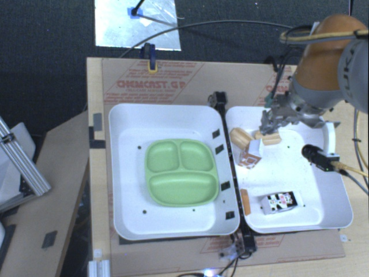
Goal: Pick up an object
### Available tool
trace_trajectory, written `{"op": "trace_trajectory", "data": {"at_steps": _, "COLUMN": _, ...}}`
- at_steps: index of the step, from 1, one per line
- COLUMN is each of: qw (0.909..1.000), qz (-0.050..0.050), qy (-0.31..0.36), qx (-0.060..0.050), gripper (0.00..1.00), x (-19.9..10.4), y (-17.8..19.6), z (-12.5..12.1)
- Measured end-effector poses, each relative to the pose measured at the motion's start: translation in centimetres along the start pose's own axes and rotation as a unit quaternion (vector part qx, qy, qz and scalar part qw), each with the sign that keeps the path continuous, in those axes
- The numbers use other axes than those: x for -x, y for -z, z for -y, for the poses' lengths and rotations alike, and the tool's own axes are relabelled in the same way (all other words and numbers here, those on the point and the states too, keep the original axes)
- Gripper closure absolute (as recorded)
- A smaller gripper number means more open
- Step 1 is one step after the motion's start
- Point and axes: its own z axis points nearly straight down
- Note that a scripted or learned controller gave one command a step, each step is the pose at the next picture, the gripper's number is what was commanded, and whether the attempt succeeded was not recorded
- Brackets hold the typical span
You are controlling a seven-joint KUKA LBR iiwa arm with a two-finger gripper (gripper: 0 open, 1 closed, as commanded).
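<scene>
Nearest lies a black-and-white box (280, 201) in the right bin (323, 212); gripper (270, 126) hovers over wooden blocks (245, 136) at that bin's rear; finger state cannot be determined; descend vertically, centred on one block

Colours across the two bins

Pale green divided plate (181, 172) in the white left bin (124, 154); in the white right bin (328, 203), tan wooden blocks (242, 136) at 10 o'clock, a black-and-white patterned box (280, 201) at 6 o'clock.

dark carpeted floor (46, 45) surrounds a plywood bench (97, 172); a shiny foil sheet (135, 16) lies beyond it.
</scene>
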Motion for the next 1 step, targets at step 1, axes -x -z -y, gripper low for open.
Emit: {"op": "trace_trajectory", "data": {"at_steps": 1, "qw": 1.0, "qz": 0.0, "qy": 0.0, "qx": 0.0, "gripper": 1.0, "x": -5.97, "y": -0.11, "z": 1.43}}
